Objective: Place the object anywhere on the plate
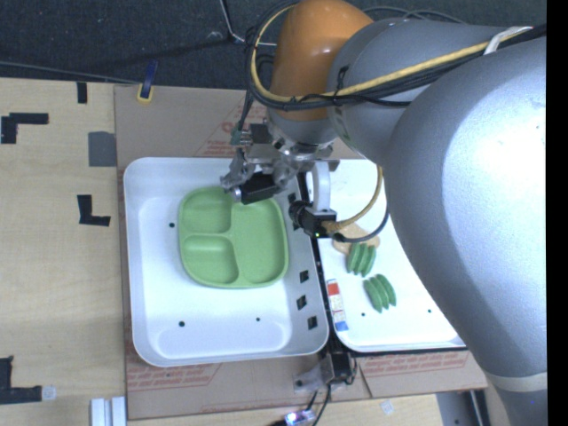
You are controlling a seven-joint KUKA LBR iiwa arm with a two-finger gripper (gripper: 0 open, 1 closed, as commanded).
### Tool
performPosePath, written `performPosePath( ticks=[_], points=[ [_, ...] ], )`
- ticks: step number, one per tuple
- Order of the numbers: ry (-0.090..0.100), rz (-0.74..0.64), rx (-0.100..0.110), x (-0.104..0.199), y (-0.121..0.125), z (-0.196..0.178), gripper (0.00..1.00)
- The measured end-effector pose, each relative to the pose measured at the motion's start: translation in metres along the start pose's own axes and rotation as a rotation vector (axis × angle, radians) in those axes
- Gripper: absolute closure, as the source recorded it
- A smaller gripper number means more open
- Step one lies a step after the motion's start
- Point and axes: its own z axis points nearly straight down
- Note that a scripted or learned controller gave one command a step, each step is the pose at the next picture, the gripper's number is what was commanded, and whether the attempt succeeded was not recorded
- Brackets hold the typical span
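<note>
A green divided plate (232, 245) lies in the left white bin (151, 264). My gripper (256, 185) hangs over the plate's far right corner, with the grey wrist and orange band above it covering most of it. I see nothing held under it from this angle. In the right bin (408, 327) lie two green pod-shaped objects, one (361, 257) nearer the divider and one (380, 291) closer to the front. A tan object (357, 232) lies just behind them, partly under a cable.
The arm's large grey body covers the right bin's far and right side. A small red and white item (335, 298) lies along the bins' shared wall. A cable loops from the wrist down toward the tan object.
</note>
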Motion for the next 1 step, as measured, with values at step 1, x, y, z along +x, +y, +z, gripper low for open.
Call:
performPosePath(
  ticks=[1],
  points=[
    [-0.001, 0.003, 0.000, -0.0031, 0.0003, -0.0002, 0.00]
  ],
)
